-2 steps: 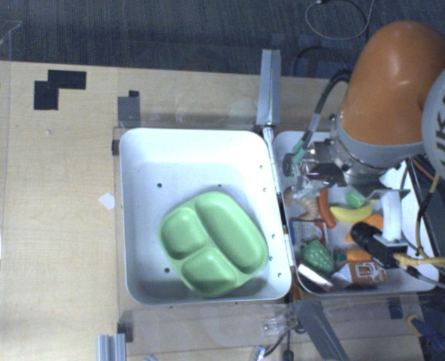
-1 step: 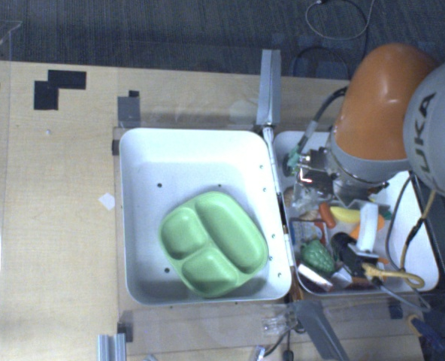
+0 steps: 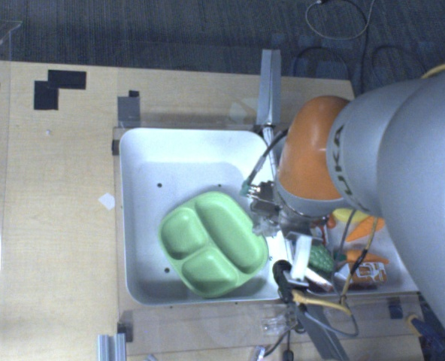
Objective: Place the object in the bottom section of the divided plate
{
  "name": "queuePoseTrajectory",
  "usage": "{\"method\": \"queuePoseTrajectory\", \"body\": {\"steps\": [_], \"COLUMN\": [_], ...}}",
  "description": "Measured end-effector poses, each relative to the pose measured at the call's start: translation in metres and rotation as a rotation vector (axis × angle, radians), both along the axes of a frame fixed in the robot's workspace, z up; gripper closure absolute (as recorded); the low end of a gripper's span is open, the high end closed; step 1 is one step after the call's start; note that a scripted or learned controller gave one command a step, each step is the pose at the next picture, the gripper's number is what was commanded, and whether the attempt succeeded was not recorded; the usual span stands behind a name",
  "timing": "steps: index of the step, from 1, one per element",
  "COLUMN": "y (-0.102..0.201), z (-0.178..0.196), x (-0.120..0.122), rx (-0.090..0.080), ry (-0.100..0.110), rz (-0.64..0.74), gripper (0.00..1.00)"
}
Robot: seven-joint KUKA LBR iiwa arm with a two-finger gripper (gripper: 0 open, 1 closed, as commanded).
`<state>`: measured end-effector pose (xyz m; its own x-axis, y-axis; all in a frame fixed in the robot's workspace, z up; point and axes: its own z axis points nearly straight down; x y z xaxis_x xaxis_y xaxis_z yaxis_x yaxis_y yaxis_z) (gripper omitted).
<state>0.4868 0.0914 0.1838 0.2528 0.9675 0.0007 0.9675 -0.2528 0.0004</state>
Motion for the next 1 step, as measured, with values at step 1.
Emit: {"method": "queuePoseTrajectory", "body": {"steps": [1], "y": [0.0065], "z": [0.0563], "x": [0.0008], "rx": [0.001], "ry": [-0.002], "rz": [-0.106], "gripper": [1.00]}}
